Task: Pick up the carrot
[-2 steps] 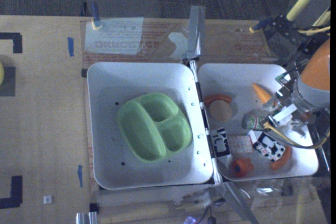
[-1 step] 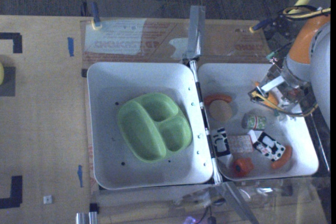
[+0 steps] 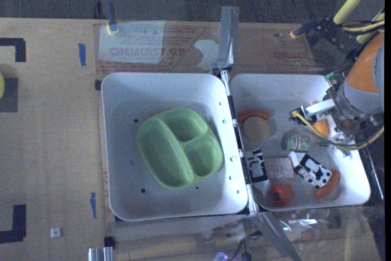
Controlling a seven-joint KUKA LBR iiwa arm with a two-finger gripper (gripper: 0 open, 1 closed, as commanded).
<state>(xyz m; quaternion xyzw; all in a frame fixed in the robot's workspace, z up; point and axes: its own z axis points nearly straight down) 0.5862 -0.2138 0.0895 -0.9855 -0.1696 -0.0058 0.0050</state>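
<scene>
In the right bin, my gripper hangs low near the right wall. Just to its left an orange piece peeks out, partly hidden by the wrist; it may be the carrot. I cannot tell whether the gripper touches it. Another elongated orange piece lies near the bin's front right corner, apart from the gripper.
The right bin also holds an orange ring, a tan round thing, a green can, two black-and-white toys, a pinkish card and a red-orange lump. A green divided plate lies in the left bin.
</scene>
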